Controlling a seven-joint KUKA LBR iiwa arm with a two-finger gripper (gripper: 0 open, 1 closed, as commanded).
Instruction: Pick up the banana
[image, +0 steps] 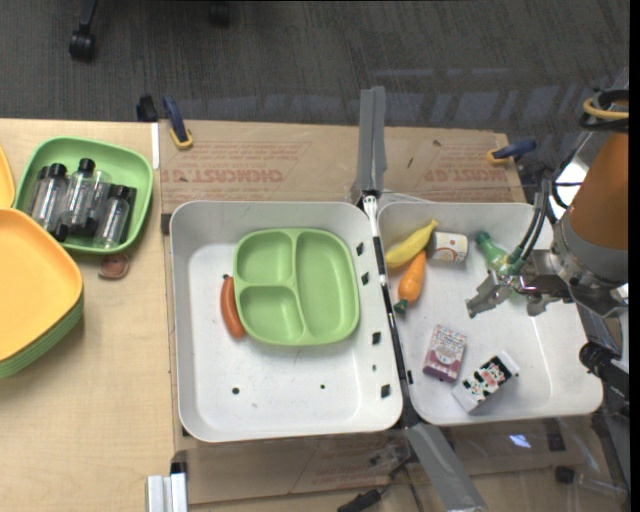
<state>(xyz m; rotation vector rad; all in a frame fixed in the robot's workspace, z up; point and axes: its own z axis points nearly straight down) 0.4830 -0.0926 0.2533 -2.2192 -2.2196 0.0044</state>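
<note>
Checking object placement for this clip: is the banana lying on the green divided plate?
No. The banana lies in the right bin beside the carrot, while the green plate sits in the left bin.

We look down from one fixed camera above the bench (90, 400), tilted so that the dark floor (300, 50) lies at the far edge and the bench's near edge at the bottom. We stand far enough off to take in both white bins, the left bin (200, 400) and the right bin (560, 400), whole, with the arm (600, 220) entering from the right.
</note>
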